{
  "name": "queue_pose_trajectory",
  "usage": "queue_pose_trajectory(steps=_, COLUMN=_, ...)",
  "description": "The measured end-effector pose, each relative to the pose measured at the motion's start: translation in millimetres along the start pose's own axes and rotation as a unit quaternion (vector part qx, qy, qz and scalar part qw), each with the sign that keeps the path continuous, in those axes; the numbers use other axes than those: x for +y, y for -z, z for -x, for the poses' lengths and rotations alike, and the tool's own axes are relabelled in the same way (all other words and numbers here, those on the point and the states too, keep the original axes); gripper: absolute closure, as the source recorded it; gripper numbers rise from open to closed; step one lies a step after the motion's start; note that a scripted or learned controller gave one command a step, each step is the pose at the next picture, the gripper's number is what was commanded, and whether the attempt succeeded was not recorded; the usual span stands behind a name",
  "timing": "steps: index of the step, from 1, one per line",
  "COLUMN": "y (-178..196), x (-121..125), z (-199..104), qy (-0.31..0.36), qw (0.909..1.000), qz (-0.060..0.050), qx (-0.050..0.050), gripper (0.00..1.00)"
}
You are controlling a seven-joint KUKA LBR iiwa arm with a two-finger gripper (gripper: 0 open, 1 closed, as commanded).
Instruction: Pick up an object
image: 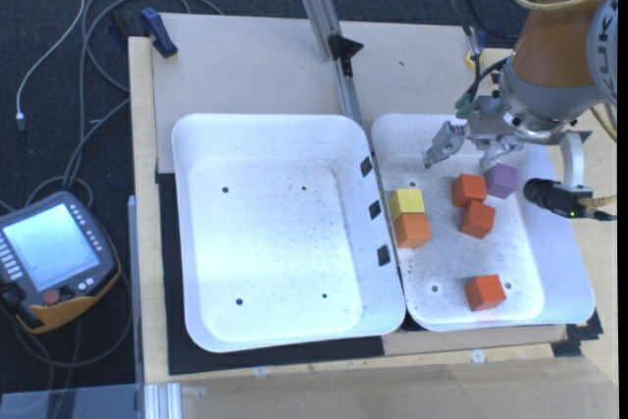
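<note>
Claw (471, 144) hangs over the upper part of the right bin (564, 285), and I see its two metal fingers spread apart with nothing between them, one finger (442, 144) reaching toward the bin's upper left. Just below it on my screen lie the nearest blocks: an orange-red cube (469, 188) and a purple cube (502, 180), close together but with a sliver of gap as far as I can tell. A second orange-red cube (477, 219) sits just under the first, near touching it. Over by the bin's left wall, a yellow cube (406, 202) sits against an orange cube (412, 230) directly below it, both tight to that wall. One more orange-red cube (485, 291) lies alone near the bin's lower edge, well apart from the rest, with bare floor all round it. Between the left pair and the middle cluster I see an open strip of bin floor. A black cylindrical part (554, 197) on the arm sticks out beside the purple cube, over the bin's right side. The left bin (196, 137) shows bare speckled floor, and both bins rest on the pale tabletop (245, 64).
</note>
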State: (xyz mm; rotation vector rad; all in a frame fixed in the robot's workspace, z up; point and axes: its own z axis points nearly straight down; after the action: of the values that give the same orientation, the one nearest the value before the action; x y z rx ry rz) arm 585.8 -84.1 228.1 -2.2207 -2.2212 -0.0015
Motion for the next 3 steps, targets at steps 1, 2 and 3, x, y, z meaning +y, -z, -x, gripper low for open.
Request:
queue_pose_trajectory(steps=1, y=-18.0, x=16.4, z=-44.6, qy=0.003, qw=1.0000, qz=-0.001, qx=0.000, gripper=0.00)
queue_pose_trajectory(steps=2, y=-107.5, x=-42.5, z=19.8, qy=-0.004, qw=1.0000, qz=-0.002, qx=0.001, gripper=0.00)
queue_pose_trajectory(steps=3, y=-120.3, x=3.8, z=47.4, qy=0.001, qw=1.0000, qz=0.005, qx=0.001, gripper=0.00)
